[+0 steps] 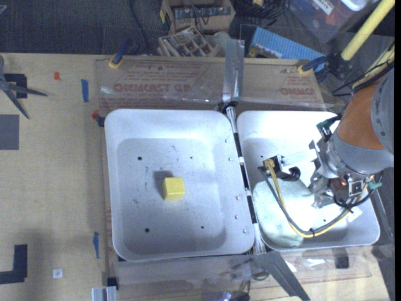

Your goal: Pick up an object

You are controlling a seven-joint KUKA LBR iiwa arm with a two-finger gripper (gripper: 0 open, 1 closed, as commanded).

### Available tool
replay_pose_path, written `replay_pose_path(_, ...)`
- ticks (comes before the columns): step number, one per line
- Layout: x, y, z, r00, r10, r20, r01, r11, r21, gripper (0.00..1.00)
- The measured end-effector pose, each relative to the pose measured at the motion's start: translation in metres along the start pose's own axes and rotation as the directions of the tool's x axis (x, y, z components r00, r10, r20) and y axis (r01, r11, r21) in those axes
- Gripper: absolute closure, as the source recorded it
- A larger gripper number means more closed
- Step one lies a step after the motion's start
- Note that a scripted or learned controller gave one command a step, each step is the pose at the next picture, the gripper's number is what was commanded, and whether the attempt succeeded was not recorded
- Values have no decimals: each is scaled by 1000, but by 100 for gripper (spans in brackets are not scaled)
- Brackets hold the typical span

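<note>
Nearest us, our gripper hangs low in the right bin; we cannot tell whether it is spread or closed. Well apart, a yellow cube lies mid-frame in the left bin.

Pale wood bench carries two shallow white bins side by side, left bin and right bin, rims touching. Behind them, a clear sheet with red lettering lies flat along the bench. On the bare wood left of the bins: two blue tape strips, a small red mark, a dark grey square, and a black L-shaped piece near the front corner.
</note>
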State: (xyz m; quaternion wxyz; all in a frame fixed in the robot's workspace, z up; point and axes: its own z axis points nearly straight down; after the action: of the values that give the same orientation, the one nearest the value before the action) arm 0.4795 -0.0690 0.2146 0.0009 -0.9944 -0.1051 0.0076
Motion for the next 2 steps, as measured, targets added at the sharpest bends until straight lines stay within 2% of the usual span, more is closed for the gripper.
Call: replay_pose_path(2,0,1,-13,1000,-4,13,4,1000,0,100)
